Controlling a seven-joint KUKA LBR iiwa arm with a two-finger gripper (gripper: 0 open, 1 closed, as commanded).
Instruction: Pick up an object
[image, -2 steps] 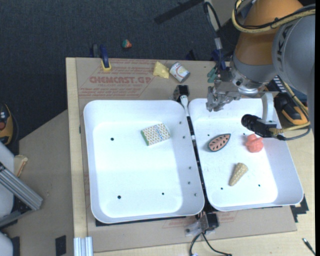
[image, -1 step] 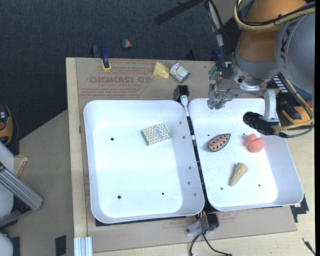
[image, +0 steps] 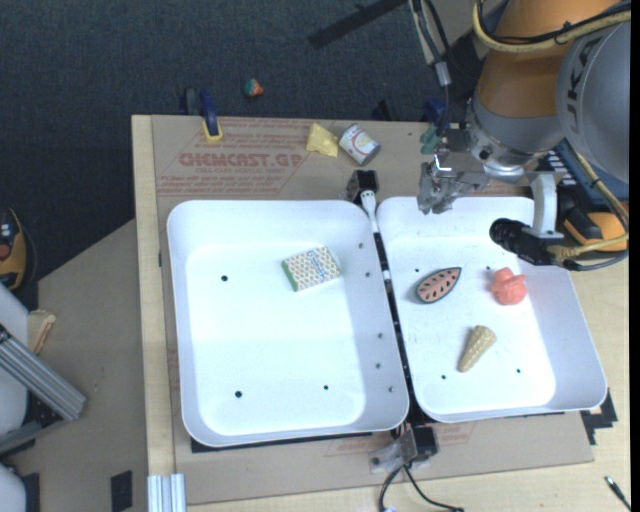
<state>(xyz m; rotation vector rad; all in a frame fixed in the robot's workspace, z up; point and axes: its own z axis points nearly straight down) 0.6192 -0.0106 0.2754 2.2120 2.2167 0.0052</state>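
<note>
Dark carpet floor, plywood bench (image: 270, 170) on it, two shallow white bins side by side. Gripper (image: 437, 196) hangs over the far rim of the right bin (image: 560, 385), nothing between its fingers; can't tell from this angle how the jaws are set. Closest candidate is the brown leaf-shaped piece (image: 438, 285), just in front of the gripper toward the near edge: flat, thin, probably a light rigid plastic, so I'd pinch across its narrow width. The pink lump (image: 509, 286) sits beside the leaf, off toward the arm's side: small, rounded, looks soft or rubbery, likely the easiest squeeze. Further out, the tan cone (image: 476, 348) lies on its side near the bin's middle; it tapers, so it may squirt out unless taken at the wide end. Well away in the left bin (image: 200, 400) is a patterned block (image: 311, 268), boxy, flat-sided. Bin floors look smooth, so things could skid when nudged. Clutter beyond the bins: yellow scrap (image: 322, 141), small box (image: 359, 144).
</note>
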